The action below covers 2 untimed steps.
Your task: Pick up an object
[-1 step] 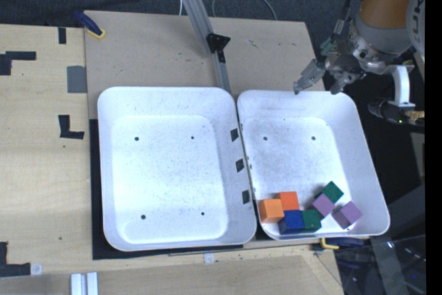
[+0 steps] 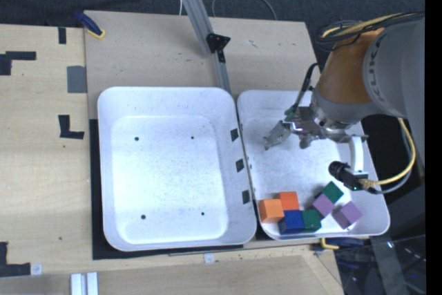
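Several small blocks huddle at the near edge of the right bin point(image 2: 269, 107): two orange blocks point(image 2: 280, 206), a blue one point(image 2: 293, 220), a green one point(image 2: 312, 220), two purple ones point(image 2: 323, 204) and a dark green one point(image 2: 333, 191). My gripper point(image 2: 286, 141) hangs over the bin's bare middle, well behind the blocks and apart from them. Its fingers are spread open, and nothing is between them.
The left bin point(image 2: 166, 162) lies beside the right one, sharing a raised rim. A metal pole point(image 2: 193, 0) slants down to the bins' far edge. The arm's grey body and orange band point(image 2: 349, 76) cover the right bin's far right side, with cables trailing there.
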Each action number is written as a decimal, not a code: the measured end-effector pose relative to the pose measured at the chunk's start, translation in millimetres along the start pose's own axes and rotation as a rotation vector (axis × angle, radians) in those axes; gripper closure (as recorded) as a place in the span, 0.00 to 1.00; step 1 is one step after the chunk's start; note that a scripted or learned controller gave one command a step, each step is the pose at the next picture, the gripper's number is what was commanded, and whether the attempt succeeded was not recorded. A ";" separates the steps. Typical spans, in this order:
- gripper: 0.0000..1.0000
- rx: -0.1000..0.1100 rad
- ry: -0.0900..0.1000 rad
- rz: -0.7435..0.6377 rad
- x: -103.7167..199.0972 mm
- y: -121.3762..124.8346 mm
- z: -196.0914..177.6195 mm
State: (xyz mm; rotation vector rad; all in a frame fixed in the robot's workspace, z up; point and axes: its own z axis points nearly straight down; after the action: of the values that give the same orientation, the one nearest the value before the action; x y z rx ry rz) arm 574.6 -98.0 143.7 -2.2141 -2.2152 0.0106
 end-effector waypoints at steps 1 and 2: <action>0.00 -0.013 -0.001 -0.003 32.4 -19.1 -50.5; 0.00 -0.019 -0.005 0.002 -27.0 -32.2 -196.9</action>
State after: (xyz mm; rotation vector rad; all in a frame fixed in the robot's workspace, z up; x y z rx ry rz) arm 544.7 -125.5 340.9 -2.2284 -2.2252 -0.0044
